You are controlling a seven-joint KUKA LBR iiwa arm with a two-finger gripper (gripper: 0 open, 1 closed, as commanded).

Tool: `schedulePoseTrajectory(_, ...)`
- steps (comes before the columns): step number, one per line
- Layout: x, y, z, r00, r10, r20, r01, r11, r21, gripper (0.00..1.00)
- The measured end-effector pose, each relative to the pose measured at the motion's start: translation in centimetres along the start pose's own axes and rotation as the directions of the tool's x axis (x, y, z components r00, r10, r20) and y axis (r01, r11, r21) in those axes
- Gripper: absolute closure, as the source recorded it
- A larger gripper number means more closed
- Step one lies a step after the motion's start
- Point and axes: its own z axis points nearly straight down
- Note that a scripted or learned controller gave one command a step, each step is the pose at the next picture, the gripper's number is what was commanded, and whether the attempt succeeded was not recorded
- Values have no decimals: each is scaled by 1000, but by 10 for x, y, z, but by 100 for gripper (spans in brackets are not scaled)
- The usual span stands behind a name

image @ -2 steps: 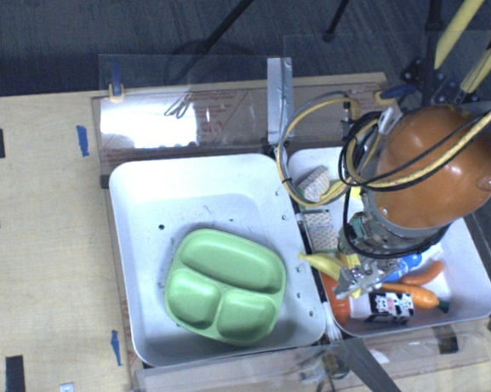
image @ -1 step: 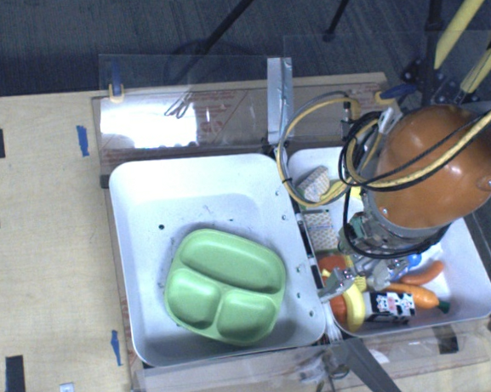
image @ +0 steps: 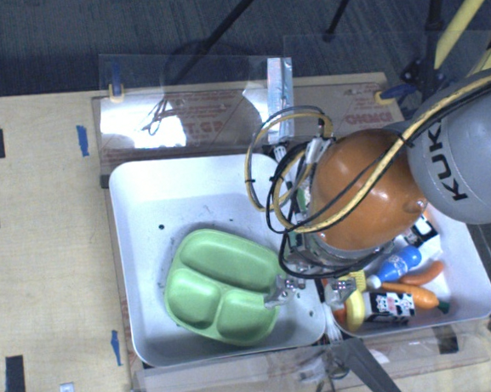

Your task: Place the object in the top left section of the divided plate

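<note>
Right at the edge of the green plate (image: 221,287) sits the gripper (image: 281,288), a small silver tip poking out from under the big arm (image: 373,192). It is touching or almost touching the plate's right rim, low down. Too little of it shows to tell how it is set, or if it has hold of anything, because the round orange part of the arm covers it from above. Black and yellow cables (image: 290,170) loop around that orange part. The arm's grey body comes in from the right and has black letters on it. The green plate is split into three sections, one big and two smaller, and it lies tilted in the left bin (image: 143,200), near the bin's bottom. No object can be seen in any section of the plate. The right bin (image: 470,278) is mostly hidden under the arm. In the part that shows there is a carrot (image: 421,274), a blue and white bottle (image: 403,261), a small black and white box with a cow picture (image: 392,304), and something yellow (image: 355,309) beside it. They are packed close together. Which of these is the object to move cannot be told. Both bins rest on a light wooden bench (image: 47,276) with blue tape marks.
</note>
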Motion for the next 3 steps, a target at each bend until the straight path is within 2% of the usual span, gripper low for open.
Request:
schedulePoseTrajectory(1, -8, -23, 16, 983, 172, -57, -173, 985, -23, 0)
schedulePoseTrajectory(2, -32, -67, 33, 802, 595, -56, -597, 802, -15, 0)
schedulePoseTrajectory(3, -32, -69, 21, 802, 595, -52, -597, 803, -9, 100)
